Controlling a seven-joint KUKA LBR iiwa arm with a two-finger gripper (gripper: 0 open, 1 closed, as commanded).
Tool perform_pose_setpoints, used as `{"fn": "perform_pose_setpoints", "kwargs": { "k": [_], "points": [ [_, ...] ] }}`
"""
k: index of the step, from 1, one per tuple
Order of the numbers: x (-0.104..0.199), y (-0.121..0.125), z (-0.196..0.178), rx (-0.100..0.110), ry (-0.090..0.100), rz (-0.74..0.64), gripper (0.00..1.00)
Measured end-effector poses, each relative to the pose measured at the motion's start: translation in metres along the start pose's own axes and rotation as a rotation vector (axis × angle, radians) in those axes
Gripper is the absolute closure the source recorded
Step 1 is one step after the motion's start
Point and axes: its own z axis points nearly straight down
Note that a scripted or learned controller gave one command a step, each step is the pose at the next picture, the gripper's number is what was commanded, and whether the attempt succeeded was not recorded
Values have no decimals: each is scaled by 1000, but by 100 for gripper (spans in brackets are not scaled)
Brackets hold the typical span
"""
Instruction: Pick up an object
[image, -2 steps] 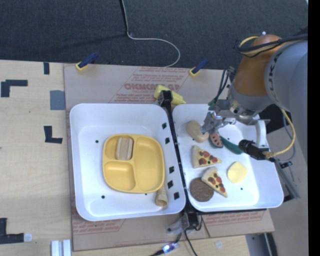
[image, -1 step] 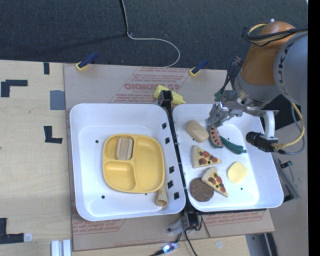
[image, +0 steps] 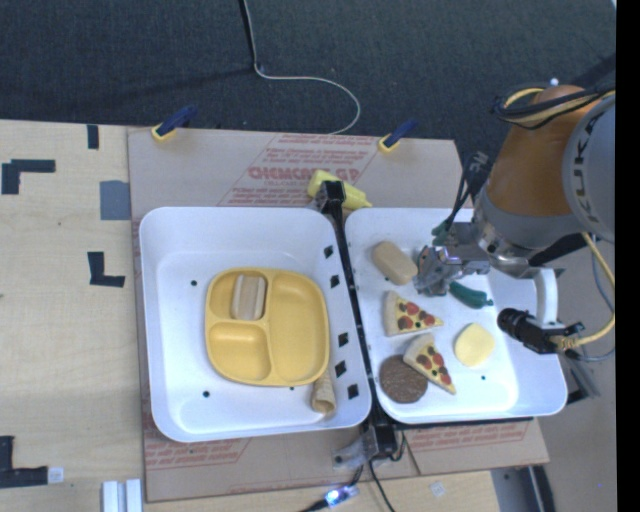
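Note:
My gripper hangs over the right bin, near its upper middle. Just to its right a teal object lies on the bin floor, partly hidden by the gripper. A tan bread roll sits to the gripper's left. Below it are a pizza slice, a second pizza slice, a round brown cookie and a pale yellow piece. Nothing shows between the fingers.
The left bin holds a yellow divided plate with a tan piece in one compartment and a tan roll by its lower corner. A yellow thing lies behind the bins. A black cable fitting hangs at the right.

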Motion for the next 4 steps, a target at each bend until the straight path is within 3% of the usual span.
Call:
{"fn": "perform_pose_setpoints", "kwargs": {
  "k": [1, 4],
  "points": [
    [28, -55, 6, 2, 1, -2, 100],
    [15, -64, 3, -4, 0, -1, 100]
  ]
}}
